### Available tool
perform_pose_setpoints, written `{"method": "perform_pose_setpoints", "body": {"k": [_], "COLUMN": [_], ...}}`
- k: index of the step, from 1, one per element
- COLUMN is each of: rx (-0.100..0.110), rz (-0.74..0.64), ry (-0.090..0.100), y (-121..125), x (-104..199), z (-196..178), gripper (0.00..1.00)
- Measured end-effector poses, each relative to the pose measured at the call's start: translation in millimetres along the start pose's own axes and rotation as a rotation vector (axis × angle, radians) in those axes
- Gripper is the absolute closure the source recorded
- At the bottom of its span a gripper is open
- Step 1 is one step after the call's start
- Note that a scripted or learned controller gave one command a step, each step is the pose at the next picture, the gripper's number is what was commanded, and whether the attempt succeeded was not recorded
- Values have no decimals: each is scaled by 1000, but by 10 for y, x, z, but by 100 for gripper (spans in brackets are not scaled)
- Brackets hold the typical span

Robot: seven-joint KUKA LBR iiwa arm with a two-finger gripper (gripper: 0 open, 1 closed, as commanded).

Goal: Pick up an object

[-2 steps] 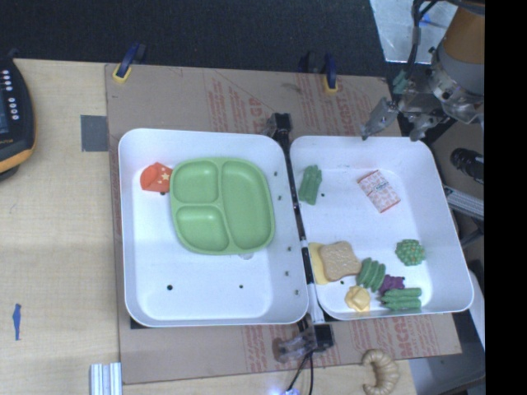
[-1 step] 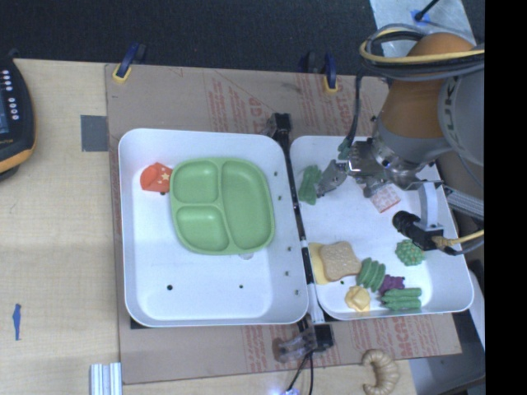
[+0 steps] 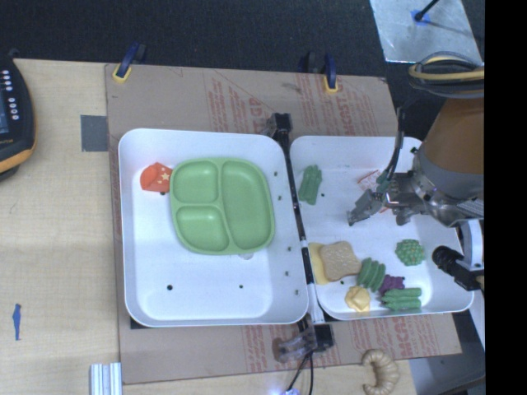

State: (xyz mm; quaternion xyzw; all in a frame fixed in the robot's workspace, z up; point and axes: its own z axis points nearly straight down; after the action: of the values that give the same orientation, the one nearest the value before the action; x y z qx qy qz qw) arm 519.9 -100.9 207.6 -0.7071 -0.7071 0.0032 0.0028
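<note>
The gripper (image 3: 368, 210) hung over the middle of the right bin (image 3: 346, 151), its fingers spread apart around nothing. A green pickle (image 3: 310, 184) lay toward ten o'clock of it, toast (image 3: 338, 259) at seven o'clock, and broccoli (image 3: 409, 252) at four o'clock.

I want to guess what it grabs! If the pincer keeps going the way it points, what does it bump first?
Probably just the bare white floor of the right bin. The pincer points down and left, toward a gap between the green pickle and the toast. Depth is hard to judge.
</note>
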Motion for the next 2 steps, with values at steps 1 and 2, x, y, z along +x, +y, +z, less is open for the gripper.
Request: {"method": "perform_pose_setpoints", "body": {"k": [1,2], "rx": [-4,-8], "rz": [1,2], "ry": [2,-3], "y": [-414,-435], "x": [-316,-1064], "z": [1199,982], "gripper": [0,0]}}
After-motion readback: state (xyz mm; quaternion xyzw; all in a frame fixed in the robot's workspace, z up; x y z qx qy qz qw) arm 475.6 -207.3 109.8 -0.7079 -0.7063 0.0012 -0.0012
